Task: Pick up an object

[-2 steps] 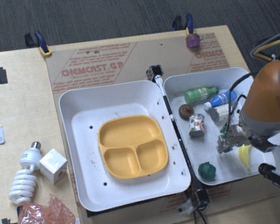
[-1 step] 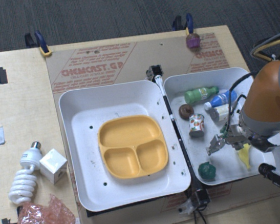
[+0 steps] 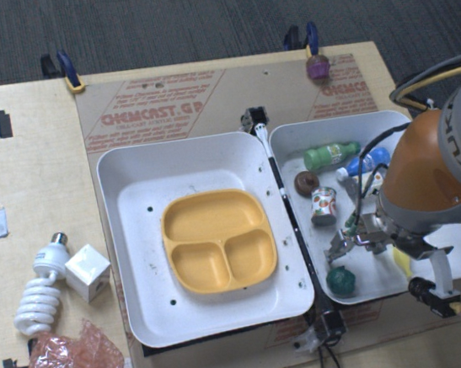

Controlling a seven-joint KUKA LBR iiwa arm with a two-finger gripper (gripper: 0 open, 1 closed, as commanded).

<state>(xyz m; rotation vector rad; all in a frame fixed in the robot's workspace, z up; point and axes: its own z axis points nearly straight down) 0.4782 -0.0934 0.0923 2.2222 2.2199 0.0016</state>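
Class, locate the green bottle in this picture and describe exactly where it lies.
The green bottle lies on its side in the right bin, near its far wall, just beyond the brown round object.

The grey arm point(image 3: 434, 176), orange band above the wrist, reaches in from the right, bent low and leftward.

Dark grey carpet point(image 3: 189, 10) covers the floor beyond the far edge of the table point(image 3: 15, 166), whose top is pale wood. A brown cardboard sheet point(image 3: 160, 104) printed with red lettering lies on it, held at the far edge by two blue clamps point(image 3: 68, 72). Light falls evenly, without hard shadows.
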